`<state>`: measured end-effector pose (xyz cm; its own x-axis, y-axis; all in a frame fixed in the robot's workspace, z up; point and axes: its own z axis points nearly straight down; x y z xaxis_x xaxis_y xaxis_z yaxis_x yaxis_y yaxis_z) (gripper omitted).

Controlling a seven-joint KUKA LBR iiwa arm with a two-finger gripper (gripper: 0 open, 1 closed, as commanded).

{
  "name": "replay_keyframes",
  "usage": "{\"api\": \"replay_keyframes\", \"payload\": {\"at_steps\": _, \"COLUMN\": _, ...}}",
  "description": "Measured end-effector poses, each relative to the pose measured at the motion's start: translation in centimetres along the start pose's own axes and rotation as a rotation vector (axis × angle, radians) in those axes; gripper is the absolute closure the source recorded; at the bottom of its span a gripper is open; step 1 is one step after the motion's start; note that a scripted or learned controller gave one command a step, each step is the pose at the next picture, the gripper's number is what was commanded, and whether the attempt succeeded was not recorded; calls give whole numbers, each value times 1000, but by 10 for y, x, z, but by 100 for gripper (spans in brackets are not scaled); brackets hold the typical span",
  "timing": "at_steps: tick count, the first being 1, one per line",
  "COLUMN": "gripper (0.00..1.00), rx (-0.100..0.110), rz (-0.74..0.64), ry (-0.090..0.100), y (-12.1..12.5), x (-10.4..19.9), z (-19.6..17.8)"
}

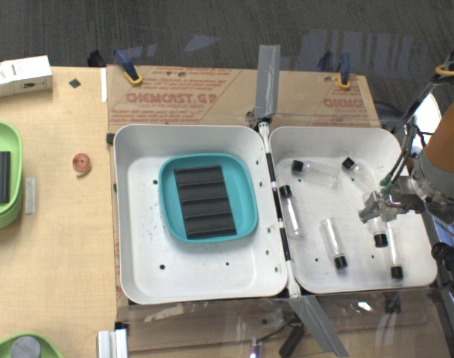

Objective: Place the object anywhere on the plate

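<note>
Two white bins (137,274) sit on the table (55,274). One teal plate (208,198) carries four dark bars (204,201). Six clear tubes with black caps (332,241) are countable. At nine o'clock there is one green tray (7,174) and one small round reddish knob (80,162)

I see clear vials with black caps (333,241) scattered flat across the right bin (316,144), one lying against its left wall. The teal plate (171,192) sits in the left bin (137,200), carrying dark ribbed blocks

Arm in from right, wrist angled down-left, end effector (376,209) low, fingers' state unclear.
</note>
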<state>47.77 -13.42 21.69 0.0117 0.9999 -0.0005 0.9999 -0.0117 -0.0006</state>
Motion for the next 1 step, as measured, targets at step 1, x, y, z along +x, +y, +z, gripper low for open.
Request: {"api": "replay_keyframes", "payload": {"at_steps": 1, "gripper": 0, "rx": 0, "rz": 0, "ry": 0, "y": 0, "x": 0, "z": 0}}
